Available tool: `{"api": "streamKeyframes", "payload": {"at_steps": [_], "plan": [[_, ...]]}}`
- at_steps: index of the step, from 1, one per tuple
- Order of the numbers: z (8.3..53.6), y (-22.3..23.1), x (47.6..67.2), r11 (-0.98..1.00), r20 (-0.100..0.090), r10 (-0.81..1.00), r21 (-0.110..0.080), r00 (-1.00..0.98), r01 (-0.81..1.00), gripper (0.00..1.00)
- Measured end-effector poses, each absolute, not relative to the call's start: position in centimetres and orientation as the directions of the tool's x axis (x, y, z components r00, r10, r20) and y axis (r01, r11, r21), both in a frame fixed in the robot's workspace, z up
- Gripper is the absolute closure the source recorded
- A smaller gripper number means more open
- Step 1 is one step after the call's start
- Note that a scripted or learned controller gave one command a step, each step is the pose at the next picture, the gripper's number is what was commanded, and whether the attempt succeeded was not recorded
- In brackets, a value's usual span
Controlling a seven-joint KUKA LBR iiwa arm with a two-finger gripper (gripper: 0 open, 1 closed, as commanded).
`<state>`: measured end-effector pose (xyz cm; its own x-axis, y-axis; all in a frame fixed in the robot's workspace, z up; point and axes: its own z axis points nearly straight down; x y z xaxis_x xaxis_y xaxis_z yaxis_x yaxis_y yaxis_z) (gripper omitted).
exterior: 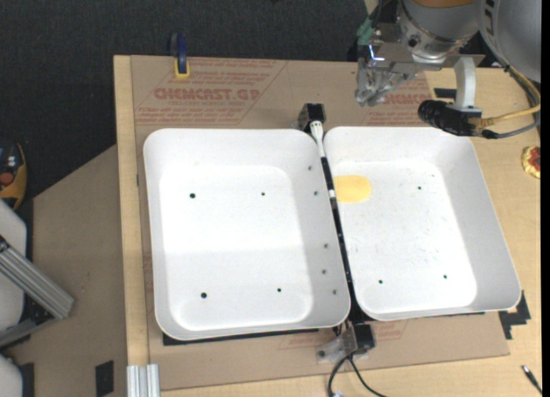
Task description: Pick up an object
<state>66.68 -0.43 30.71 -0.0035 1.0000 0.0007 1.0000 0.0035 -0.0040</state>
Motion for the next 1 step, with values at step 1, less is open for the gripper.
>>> {"api": "streamKeyframes", "payload": {"at_steps": [1], "plan": [[33.76,-6.68,66.69,-0.004,-0.003,1.0,0.006,0.004,1.0,1.0]]}}
